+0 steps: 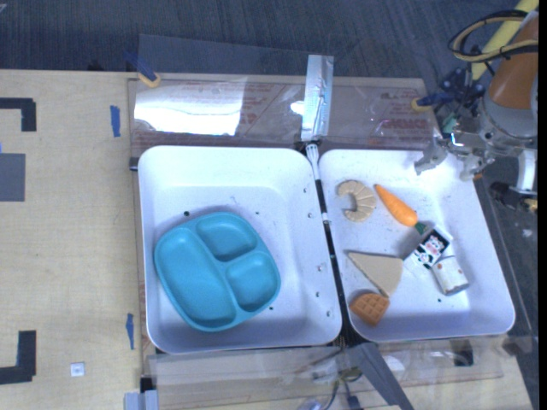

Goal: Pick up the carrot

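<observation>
Clearly apart: carrot (397,205) in right bin (479,314), claw (446,156) above-right.

Evenly and brightly lit from above, cool bluish cast throughout. Strong glare on the clear plastic sheet (192,109) behind the far edge of the left bin (171,165), washed out to white in a broad streak; a second hot spot on the upright divider (317,101) between the bins. Far rim of the right bin (487,229) near overexposure, detail lost at its far right corner. Soft, short shadows under the blue tray (217,269). Focus moderate; overall grain and slight softness. Label on the small bottle (438,257) unreadable. Dark floor (256,7) at top noisy, low in detail.
</observation>
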### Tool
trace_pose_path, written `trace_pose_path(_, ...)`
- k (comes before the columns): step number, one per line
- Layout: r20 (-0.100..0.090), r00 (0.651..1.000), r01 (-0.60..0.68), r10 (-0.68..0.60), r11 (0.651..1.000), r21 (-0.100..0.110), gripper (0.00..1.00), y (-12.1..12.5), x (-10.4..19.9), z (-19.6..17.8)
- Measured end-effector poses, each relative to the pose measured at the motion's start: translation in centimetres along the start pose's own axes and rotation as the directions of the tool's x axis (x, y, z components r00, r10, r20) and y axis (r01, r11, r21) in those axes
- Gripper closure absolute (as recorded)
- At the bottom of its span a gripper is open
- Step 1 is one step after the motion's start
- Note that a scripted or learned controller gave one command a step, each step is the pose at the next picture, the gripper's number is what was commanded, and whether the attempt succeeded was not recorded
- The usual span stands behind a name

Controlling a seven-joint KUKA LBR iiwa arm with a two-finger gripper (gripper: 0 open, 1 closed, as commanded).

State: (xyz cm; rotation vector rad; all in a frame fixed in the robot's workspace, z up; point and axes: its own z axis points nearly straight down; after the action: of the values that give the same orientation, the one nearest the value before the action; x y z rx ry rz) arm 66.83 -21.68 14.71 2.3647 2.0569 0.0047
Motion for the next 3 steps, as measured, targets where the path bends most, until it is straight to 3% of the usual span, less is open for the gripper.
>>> trace_pose_path(1,0.002,1.000,0.024,-0.024,1.000,-0.011,0.00,-1.8,6.0,5.1)
trace_pose_path(2,-0.018,0.977,0.215,-0.215,0.977,0.008,0.00,0.0,2.0,5.3)
trace_pose_path(3,-0.005,0.976,0.218,-0.218,0.976,-0.003,1.00,0.2,1.9,4.3)
